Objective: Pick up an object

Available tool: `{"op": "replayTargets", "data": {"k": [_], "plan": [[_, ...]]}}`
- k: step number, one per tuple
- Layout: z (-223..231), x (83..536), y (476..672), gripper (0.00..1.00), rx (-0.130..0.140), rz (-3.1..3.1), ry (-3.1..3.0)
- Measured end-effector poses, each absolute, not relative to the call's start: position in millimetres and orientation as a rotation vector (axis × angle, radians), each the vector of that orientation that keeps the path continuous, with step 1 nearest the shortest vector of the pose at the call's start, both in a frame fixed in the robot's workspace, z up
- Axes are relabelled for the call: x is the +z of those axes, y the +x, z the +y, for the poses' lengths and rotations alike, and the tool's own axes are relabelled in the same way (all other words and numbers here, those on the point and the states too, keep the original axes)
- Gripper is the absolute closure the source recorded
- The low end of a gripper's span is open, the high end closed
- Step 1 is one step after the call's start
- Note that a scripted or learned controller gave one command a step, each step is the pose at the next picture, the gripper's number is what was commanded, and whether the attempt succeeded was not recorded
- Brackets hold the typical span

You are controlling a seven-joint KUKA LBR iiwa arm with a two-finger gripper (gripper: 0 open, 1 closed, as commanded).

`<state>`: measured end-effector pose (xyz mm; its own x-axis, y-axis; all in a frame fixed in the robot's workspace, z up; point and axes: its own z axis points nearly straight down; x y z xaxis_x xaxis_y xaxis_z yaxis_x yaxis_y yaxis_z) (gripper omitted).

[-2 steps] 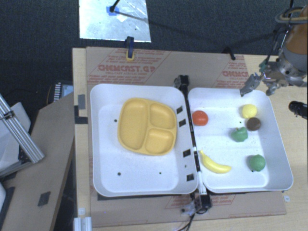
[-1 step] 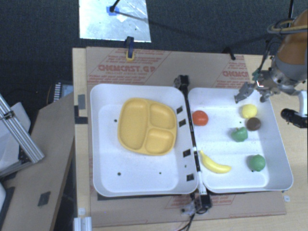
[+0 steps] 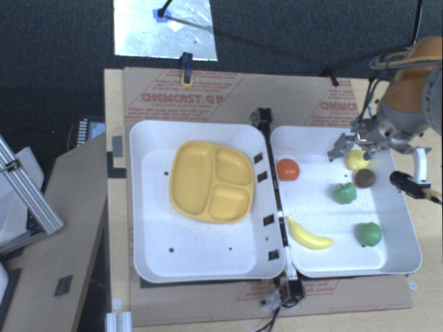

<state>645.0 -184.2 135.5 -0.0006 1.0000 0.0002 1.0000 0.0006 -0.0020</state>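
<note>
With the gripper (image 3: pixel 354 148) hanging over the yellow lemon (image 3: pixel 358 160) at the right bin's (image 3: pixel 398 254) far side (jaw state I cannot tell), it should descend centred on the lemon, keeping clear of the brown ball (image 3: pixel 365 178) just beside it.

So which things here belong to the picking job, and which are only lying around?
For the job:
- gripper, over the right bin
- yellow fruit
- brown ball
- tomato
- banana
- two green fruits

Lying about:
- yellow divided plate in the left bin
- cardboard sheet
- silver sheet
</note>
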Motion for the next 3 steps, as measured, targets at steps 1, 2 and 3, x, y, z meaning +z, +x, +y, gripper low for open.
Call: {"op": "replayTargets", "data": {"k": [1,2,3], "plan": [[-182.3,109.6,650.6,0.0,-0.017,-2.233,-2.224],[-182.3,115.9,649.8,1.0,-0.013,-2.234,-2.222],[-182.4,165.7,642.3,1.0,-0.005,-2.227,-2.223]]}}
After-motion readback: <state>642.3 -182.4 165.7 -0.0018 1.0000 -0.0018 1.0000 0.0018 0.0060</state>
